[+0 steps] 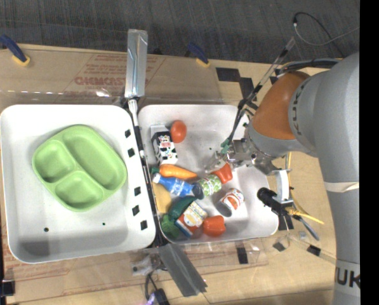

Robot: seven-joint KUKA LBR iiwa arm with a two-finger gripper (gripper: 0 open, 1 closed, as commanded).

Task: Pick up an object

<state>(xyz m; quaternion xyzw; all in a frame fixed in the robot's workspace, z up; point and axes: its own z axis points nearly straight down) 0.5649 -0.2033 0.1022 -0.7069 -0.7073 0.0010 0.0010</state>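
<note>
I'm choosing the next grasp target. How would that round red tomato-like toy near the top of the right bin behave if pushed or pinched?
The red tomato looks round and smooth, so it would probably roll when nudged and might slip from a pinch. It lies apart from the main pile, beside the cow-print carton, leaving room around it. It is likely a light plastic toy.

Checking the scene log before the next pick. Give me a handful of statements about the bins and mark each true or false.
1. The green divided plate lies in the left bin. True.
2. The carrot lies in the left bin. False: it lies in the right bin among the other toys.
3. The hand is over the right bin. True.
4. The red tomato sits on the green plate. False: it lies in the right bin.
</note>
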